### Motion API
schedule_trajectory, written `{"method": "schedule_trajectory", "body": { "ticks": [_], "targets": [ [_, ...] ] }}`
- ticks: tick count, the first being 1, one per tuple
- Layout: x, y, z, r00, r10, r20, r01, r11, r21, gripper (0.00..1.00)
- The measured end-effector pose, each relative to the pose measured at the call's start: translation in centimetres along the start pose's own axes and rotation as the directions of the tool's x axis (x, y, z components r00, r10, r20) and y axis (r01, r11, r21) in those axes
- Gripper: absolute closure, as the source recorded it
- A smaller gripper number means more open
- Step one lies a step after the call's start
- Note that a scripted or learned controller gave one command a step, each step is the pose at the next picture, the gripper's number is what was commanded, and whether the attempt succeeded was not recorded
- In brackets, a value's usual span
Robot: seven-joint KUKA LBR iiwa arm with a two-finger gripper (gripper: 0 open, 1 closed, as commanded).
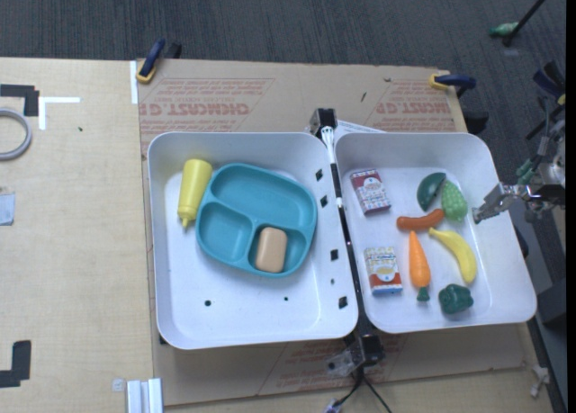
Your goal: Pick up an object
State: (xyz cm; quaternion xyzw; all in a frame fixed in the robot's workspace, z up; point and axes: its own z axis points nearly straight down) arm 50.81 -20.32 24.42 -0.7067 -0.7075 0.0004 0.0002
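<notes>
I hang at the right rim of the shallow white right-hand bin (504, 222), my gripper (490, 206) over its edge; whether my fingers are apart or together I cannot tell from here. Nearest inside that rim lies the curved yellow plastic banana (457, 254), with a green leafy toy vegetable (453, 200) just above it. The risk, I judge, is crowding: the orange sausage (420, 220) and orange carrot (419, 261) lie close, so a careless descent could nudge neighbours or strike the bin wall.

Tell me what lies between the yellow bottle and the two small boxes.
In the camera view, the teal divided plate with a tan bun lies between the yellow bottle and the boxes, then the bins' adjoining rims.
</notes>
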Motion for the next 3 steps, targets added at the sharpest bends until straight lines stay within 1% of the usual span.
{"method": "schedule_trajectory", "body": {
  "ticks": [1,2,3],
  "targets": [
    [-0.5,2.1,15.2,0.997,-0.073,-0.004,0.073,0.997,0.001,0.00],
    [-0.6,2.2,14.3,0.998,-0.069,-0.001,0.069,0.998,-0.001,1.00],
    [4.6,2.7,5.5,0.992,0.125,0.000,-0.125,0.992,0.000,1.00]
  ]
}}
